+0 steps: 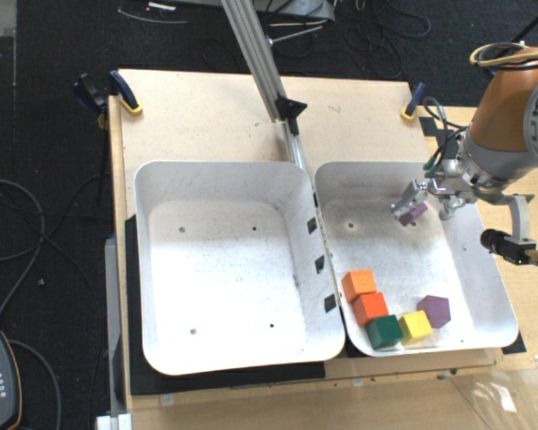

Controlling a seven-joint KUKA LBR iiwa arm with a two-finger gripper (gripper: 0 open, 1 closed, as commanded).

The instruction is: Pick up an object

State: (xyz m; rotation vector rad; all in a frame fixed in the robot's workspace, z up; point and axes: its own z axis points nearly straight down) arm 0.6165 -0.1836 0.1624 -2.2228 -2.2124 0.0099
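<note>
— Well, starting at the left, what are we seeing?

— We are looking at the left bin (161, 240), a shallow white tray sitting on the bench (215, 115). Just beside it, the right bin (484, 276) is holding five blocks bunched near its front edge: an orange block (360, 282), a red block (370, 306) touching it, then a green block (385, 331), a yellow block (416, 326) and a purple block (437, 311).

— And the claw?

— The gripper (419, 202) is hanging over the rear part of the right bin, well apart from that cluster. We are seeing a small purple object (412, 211) between its fingers, which are clamping on it. It is looking lilac, blocky and tilted; we cannot tell whether it is clear of the bin floor.

— How is the arm posed?

— The arm (507, 119) is reaching in from the right, its orange band above the grey wrist, bending down and leftward toward the bin.
</note>
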